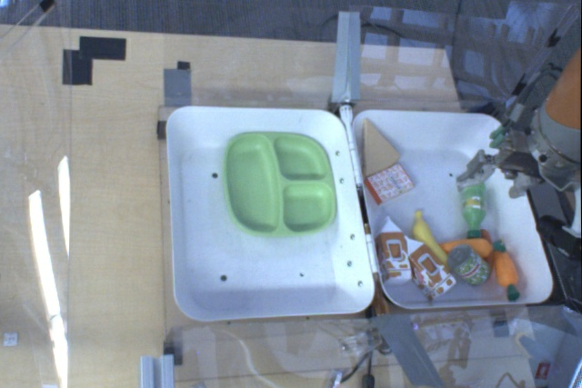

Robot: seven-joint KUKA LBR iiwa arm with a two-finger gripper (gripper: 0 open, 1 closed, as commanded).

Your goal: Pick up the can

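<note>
The can [466, 266] stands near the front of the right bin [436, 134], showing a round grey-green top. It is wedged between a carrot [505, 270] on its right and a brown-and-white carton [433, 273] on its left. My gripper [497, 176] hangs over the bin's right side, behind the can and just above a green bottle [473, 205]. Its fingers are spread, with nothing between them.
The right bin also holds a tan wedge [378, 150], a small red-patterned box [390, 184], a banana [427, 236], an orange piece [473, 245] and a second carton [393, 255]. A green divided plate [277, 182] lies in the left bin [195, 232].
</note>
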